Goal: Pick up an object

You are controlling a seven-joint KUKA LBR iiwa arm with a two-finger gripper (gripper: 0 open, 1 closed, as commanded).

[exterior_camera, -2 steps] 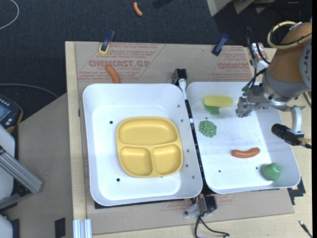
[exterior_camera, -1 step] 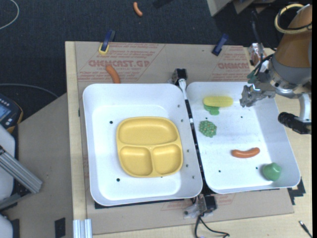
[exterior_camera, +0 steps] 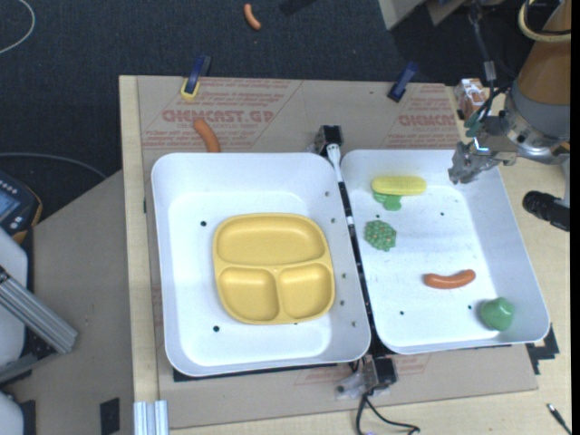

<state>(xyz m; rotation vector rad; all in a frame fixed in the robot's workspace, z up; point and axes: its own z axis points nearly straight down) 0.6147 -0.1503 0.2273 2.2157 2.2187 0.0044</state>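
Four small toys lie in the right bin (exterior_camera: 507, 234). A yellow toy (exterior_camera: 399, 186) sits near the far edge, with a small green piece poking out under it. Just below it is a bumpy green ball (exterior_camera: 381, 236). A little orange sausage (exterior_camera: 449, 280) lies closer to the near side, well apart from the ball. A round green toy (exterior_camera: 497, 314) sits in the near right corner, close to the rim.

Up at the far right corner of this bin is the claw (exterior_camera: 464, 169). It hangs over the rim and is near the yellow toy, but it does not touch it. Nothing sits between its tips. It is too small and dark to tell if it is open or closed.

Next door, the left bin (exterior_camera: 181, 270) holds a yellow plate (exterior_camera: 272, 267) with three parts. It lies flat in the middle.

Both bins rest side by side on a brown tabletop (exterior_camera: 272, 107). Another orange sausage (exterior_camera: 207, 135) lies on the tabletop, just past the left bin.
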